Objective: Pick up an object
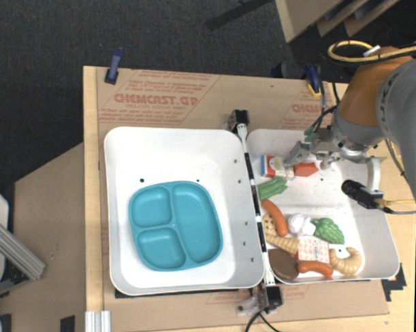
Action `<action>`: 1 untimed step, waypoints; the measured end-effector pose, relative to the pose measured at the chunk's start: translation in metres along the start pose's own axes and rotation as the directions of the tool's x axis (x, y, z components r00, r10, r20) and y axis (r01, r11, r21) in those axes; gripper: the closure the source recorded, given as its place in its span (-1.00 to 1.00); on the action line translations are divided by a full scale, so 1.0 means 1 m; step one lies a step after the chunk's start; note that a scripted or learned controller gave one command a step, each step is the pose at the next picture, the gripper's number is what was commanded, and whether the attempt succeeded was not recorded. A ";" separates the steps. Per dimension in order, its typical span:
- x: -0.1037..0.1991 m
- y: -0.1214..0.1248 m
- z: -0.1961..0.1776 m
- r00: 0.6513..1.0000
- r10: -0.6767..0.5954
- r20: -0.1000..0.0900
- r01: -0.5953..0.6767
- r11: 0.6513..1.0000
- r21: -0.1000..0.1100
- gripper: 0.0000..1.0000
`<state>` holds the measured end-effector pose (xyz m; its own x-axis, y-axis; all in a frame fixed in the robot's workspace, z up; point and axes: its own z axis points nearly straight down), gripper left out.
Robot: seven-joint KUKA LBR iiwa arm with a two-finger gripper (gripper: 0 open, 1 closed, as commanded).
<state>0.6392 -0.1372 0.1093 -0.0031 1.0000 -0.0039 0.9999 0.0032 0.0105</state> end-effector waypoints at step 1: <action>-0.019 0.017 0.022 1.000 0.002 -0.005 -0.002 1.000 0.005 -1.00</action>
